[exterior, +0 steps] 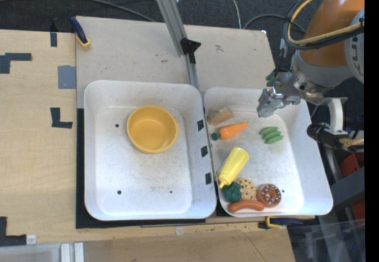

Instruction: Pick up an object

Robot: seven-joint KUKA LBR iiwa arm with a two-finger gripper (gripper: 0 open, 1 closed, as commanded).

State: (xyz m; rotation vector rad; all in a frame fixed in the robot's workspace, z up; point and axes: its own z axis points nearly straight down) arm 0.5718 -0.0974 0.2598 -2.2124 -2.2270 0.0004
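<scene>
White bins side by side on the bench; left bin (100, 136) has a yellow bowl (153, 128) sitting upright in its far-centre area; right bin (308, 160) carries all the small toy items.

Right bin contents: tan bread piece (220, 116) at far left; orange carrot (230, 131) just near of it, lying roughly left-right; green pea pod (270, 134) right of the carrot, apart from it; yellow bottle (233, 166) lying tilted mid-bin; cookie (244, 186) and a green broccoli-like piece (232, 192) touching the bottle's near end; chocolate donut (269, 194) right of the cookie; red sausage (246, 206) along the near wall, just below cookie and donut.

Gripper (271, 103) hangs over the far part of the right bin, right of the bread and far of the pea pod; grey arm with orange band (334, 9) comes in from the right; nothing visible between the fingers; pincer width — cannot tell from this angle, tips blur into one grey block.

Grey pole (169, 6) runs from the far edge down toward the gap between the bins.
</scene>
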